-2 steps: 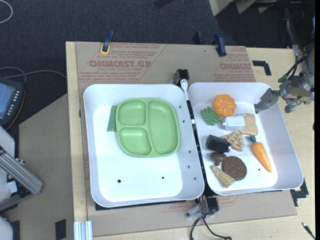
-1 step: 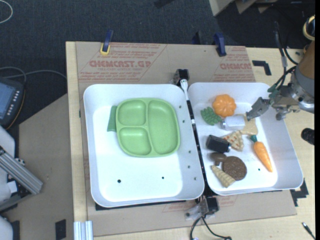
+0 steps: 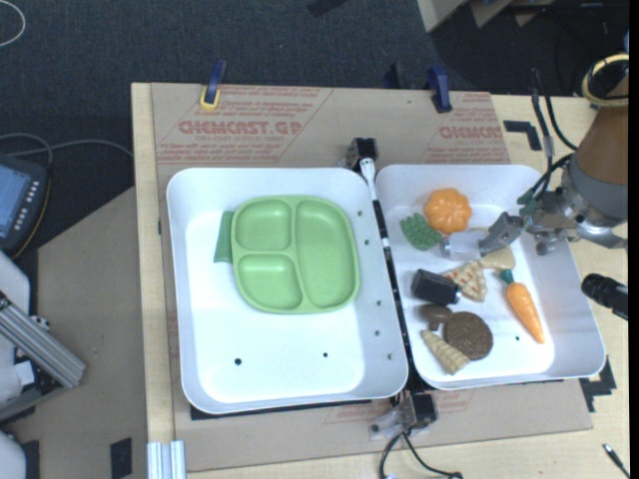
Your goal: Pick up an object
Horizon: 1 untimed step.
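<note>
Right white bin (image 3: 559, 357): fingers (image 3: 499, 236) spread open, holding nothing, above a pale wedge (image 3: 496, 258).

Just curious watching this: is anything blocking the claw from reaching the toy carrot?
Nothing visible does. The gripper hangs over the right bin, just above the carrot; only a pale wedge lies beside that path.

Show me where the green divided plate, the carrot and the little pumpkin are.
green divided plate (image 3: 297, 253): camera view, on the ridge where its three compartments meet.
carrot (image 3: 525, 310): camera view, middle of its orange body.
little pumpkin (image 3: 447, 210): camera view, centre of its top.
</note>
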Available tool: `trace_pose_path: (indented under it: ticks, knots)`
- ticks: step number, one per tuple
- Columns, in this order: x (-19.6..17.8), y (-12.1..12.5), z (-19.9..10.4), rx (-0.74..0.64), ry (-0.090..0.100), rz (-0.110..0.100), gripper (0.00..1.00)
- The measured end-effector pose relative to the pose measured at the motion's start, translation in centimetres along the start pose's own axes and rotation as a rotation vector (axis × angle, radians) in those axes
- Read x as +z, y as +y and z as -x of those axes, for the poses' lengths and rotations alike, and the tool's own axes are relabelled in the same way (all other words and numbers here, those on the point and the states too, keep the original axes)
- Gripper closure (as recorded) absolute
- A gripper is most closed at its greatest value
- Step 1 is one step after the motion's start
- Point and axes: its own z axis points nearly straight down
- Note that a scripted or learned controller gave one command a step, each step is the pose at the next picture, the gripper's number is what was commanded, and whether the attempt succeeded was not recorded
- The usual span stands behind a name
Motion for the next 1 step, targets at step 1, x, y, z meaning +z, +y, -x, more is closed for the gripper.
trace_pose_path:
  ticks: [1]
  knots:
    - [5.31,-0.71,0.74,0.001,0.0,0.0,0.0]
